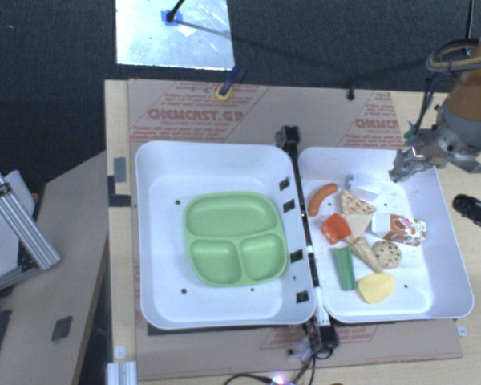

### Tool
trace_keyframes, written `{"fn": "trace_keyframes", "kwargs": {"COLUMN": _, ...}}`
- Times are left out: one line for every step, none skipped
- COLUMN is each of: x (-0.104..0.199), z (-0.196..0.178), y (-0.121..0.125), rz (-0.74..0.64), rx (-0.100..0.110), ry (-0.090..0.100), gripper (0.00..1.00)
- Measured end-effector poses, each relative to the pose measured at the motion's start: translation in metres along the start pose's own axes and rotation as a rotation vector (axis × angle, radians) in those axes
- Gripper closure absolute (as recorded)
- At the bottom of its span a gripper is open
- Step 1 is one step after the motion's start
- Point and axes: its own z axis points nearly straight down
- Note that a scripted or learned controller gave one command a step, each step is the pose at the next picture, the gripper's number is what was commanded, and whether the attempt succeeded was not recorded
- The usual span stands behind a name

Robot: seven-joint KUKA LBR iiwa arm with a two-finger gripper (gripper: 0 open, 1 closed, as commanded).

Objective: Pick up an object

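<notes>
Gripper (404,167): over the upper right corner of the right bin (449,295), arm entering from the right; finger opening cannot be told; nothing seen in its grasp.
Objects: cluster in the right bin, below and left of the gripper, apart from it.
Nearest item: wedge-shaped cracker (356,204).
Others: sausage (321,198), red pepper (335,228), small carton (405,229), cookie (386,254), green stick (344,268), yellow piece (375,287).
Left bin (156,215): holds green divided tray (234,238).

A green divided tray (231,237) lies in the left bin (156,215); a metal sheet (175,22) lies beyond.
</notes>
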Motion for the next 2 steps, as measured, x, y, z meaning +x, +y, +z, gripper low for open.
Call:
{"fn": "trace_keyframes", "kwargs": {"x": 0.000, "z": -0.019, "y": 0.001, "rz": -0.001, "rx": 0.003, "ry": 0.001, "gripper": 1.00}}
{"fn": "trace_keyframes", "kwargs": {"x": 0.045, "z": -0.029, "y": -0.024, "rz": -0.004, "rx": 0.007, "ry": 0.004, "gripper": 1.00}}
